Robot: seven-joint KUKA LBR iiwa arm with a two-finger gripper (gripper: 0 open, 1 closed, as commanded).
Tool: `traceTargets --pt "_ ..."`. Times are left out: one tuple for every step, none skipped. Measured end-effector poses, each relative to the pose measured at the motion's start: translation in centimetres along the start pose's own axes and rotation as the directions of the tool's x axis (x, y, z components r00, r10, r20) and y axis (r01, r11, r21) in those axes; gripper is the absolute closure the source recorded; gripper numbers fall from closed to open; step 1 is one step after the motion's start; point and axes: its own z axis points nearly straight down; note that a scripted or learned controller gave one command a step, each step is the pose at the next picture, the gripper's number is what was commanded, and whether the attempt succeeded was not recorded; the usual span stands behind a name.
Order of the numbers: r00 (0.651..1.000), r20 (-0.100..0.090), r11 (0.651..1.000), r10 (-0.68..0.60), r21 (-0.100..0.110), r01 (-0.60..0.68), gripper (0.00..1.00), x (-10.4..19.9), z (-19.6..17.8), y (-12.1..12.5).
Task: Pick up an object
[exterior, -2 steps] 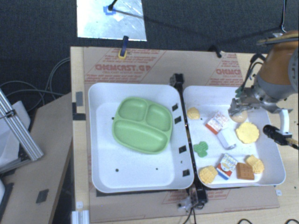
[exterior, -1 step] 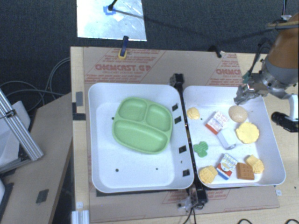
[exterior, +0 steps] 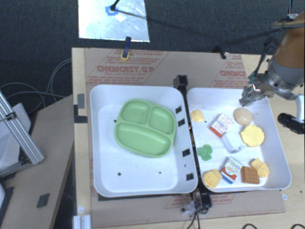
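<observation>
Now the claw point(exterior: 249, 97) hangs over the right bin's point(exterior: 281, 168) far edge.

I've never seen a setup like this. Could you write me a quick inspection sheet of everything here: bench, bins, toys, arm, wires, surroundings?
Surface: a bench of brown board bears a left bin and a right bin, both white.
Job's things: the right bin holds toy foods, among them a beige egg, a yellow round piece, a green piece, a brown waffle and a red-and-white packet.
Clutter: a green divided plate lies in the left bin.
Grippers: the gripper hangs over the right bin's far edge, near the egg.
Cables: grey cables at the bench's left.
Surroundings: a shiny sheet on dark floor.
</observation>
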Motion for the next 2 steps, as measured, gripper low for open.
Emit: traceTargets --pt "1.0 -0.002 1.0 -0.002 0.004 0.002 1.0 3.9 -1.0 -3.8" --pt "1.0 -0.003 1.0 -0.002 0.005 0.002 1.0 8.2 0.5 -7.1"
